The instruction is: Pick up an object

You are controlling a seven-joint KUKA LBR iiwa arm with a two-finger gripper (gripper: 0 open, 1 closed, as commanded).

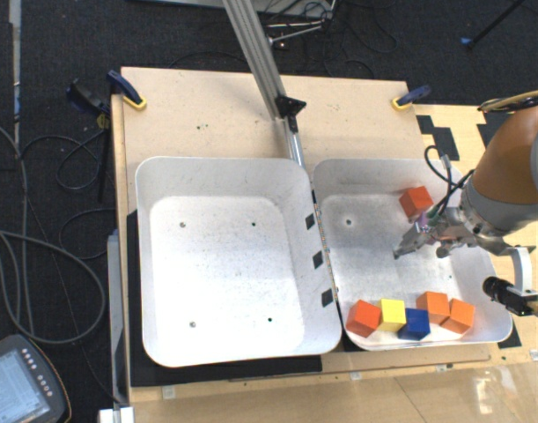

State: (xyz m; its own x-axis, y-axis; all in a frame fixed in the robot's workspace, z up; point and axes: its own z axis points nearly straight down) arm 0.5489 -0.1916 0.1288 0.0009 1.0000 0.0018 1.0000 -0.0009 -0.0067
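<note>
An orange cube (416, 201) lies in the upper right part of the right bin (357, 192). Along this bin's front wall sit an orange block (364, 317), a yellow block (393, 312), a blue block (416, 323) and two more orange blocks (437, 306) (460, 315). My gripper (420, 249) hangs over the middle right of the right bin, just below the orange cube and apart from it. Its fingers stand open with bare bin floor between them.
The left bin (163, 183) lies beside the right one, their walls meeting at the middle. A metal pole (255, 47) slants down from the top to the bins' back edge. Clamps (128, 91) (411, 97) grip the bench's back corners.
</note>
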